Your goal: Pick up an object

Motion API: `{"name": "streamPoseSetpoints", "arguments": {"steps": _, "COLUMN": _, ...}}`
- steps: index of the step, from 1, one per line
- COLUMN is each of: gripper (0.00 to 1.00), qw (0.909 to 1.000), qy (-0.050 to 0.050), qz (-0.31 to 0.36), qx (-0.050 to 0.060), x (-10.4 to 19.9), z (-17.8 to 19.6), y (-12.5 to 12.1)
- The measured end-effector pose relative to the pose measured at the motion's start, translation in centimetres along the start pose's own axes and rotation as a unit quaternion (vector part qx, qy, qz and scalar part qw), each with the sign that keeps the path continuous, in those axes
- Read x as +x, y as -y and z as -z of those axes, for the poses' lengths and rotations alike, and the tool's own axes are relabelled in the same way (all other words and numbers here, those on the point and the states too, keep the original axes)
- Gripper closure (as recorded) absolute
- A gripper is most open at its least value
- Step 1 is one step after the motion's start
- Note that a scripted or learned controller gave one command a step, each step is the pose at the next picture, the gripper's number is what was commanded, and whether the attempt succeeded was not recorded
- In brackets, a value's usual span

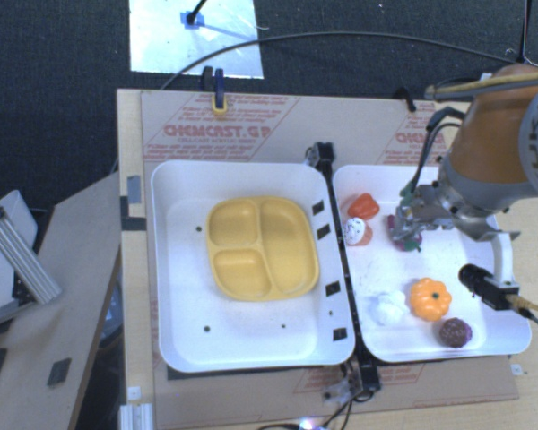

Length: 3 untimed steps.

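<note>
Left bin (175, 267): a shallow white rectangular tray, seen at centre-left of the frame. A yellow plastic plate with three compartments (258, 247) lies flat in its middle, well apart from the walls; the long axis runs from upper left to lower right, the two smaller compartments toward the left.

Right bin (511, 334): a second white tray, touching the first along a seam with black clips. Five small items are scattered in it. Nearest the seam, a small white egg-shaped piece with dark speckles (355, 231) is seen, and just above it an orange-red pepper-shaped toy (364, 206), the two close to touching. Lower down, a white lumpy piece (387, 308) lies beside a small orange pumpkin toy with a green stem (429, 298), stem upward. A dark maroon round piece (455, 331) sits at the lower right, near the pumpkin.

Arm: the grey wrist with its orange band enters from the upper right edge. The gripper (407, 231) is lowered in the upper middle of the right bin, right of the pepper and egg. Green and purplish colour is seen at its tips; whether that is a held item cannot be told, nor can the spread of the tips.
</note>
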<state>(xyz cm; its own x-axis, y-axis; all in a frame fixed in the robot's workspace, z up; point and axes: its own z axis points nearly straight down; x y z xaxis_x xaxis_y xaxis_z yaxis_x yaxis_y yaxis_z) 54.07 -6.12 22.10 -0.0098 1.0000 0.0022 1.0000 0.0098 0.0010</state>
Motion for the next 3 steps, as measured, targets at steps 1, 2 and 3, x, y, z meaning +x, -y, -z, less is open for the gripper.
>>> {"name": "streamPoseSetpoints", "arguments": {"steps": 1, "gripper": 1.0, "qw": 1.0, "qy": 0.0, "qz": 0.0, "qx": 0.0, "x": 4.6, "z": 1.0, "y": 1.3}}
{"name": "streamPoseSetpoints", "arguments": {"steps": 2, "gripper": 1.0, "qw": 1.0, "qy": 0.0, "qz": 0.0, "qx": 0.0, "x": 9.4, "z": 1.7, "y": 2.7}}
{"name": "streamPoseSetpoints", "arguments": {"steps": 3, "gripper": 1.0, "qw": 1.0, "qy": 0.0, "qz": 0.0, "qx": 0.0, "x": 13.7, "z": 1.5, "y": 3.6}}
